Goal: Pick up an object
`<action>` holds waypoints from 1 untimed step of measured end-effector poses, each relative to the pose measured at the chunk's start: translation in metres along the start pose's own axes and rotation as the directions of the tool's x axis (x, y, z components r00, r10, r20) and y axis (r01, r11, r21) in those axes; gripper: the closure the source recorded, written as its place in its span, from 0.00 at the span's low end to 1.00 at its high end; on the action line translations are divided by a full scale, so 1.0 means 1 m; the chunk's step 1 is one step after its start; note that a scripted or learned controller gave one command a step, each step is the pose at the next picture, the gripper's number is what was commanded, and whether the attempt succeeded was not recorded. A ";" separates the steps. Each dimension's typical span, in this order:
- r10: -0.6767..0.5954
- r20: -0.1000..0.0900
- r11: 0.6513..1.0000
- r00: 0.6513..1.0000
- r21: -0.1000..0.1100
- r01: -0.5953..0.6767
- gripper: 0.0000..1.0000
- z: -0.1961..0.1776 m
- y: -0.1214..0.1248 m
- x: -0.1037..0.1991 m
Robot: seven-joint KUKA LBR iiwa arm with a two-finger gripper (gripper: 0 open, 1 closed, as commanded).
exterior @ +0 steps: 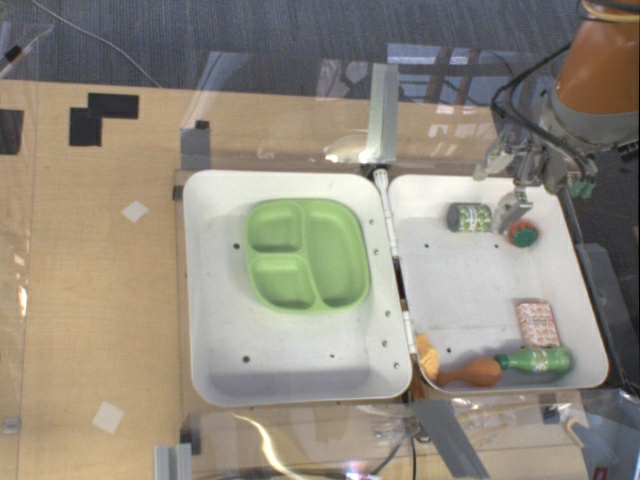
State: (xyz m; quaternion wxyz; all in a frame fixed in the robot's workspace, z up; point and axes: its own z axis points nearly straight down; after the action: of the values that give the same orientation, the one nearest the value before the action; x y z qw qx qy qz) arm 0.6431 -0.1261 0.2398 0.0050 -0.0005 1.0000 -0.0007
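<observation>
Right bin (450, 278), far end: gripper (516, 208), fingers apart and holding nothing, poised between a green-labelled can (469, 218) and a red-and-green toy (522, 233); near end: patterned box (537, 323), green bottle (535, 361); no lettering legible.

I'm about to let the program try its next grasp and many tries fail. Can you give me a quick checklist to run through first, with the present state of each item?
1. Gripper is over the right bin: ok, near its far right corner.
2. A target lies close by: ok, the small green can and the red and green toy both lie beside it.
3. Gripper holds nothing yet: cannot tell.
4. Targets are apart enough to take singly: ok, can and toy do not touch.
5. Other objects are out of the way: ok, the pink box, green bottle and orange object lie at the near side.
6. Green divided plate in the left bin: ok, apart from the arm.
</observation>
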 end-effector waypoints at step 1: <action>-0.064 0.004 0.998 0.998 0.001 0.064 0.00 0.140 -0.031 0.040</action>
State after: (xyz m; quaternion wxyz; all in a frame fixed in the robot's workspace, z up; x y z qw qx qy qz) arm 0.6045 -0.1576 0.0991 0.0070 -0.0326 0.9994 -0.0013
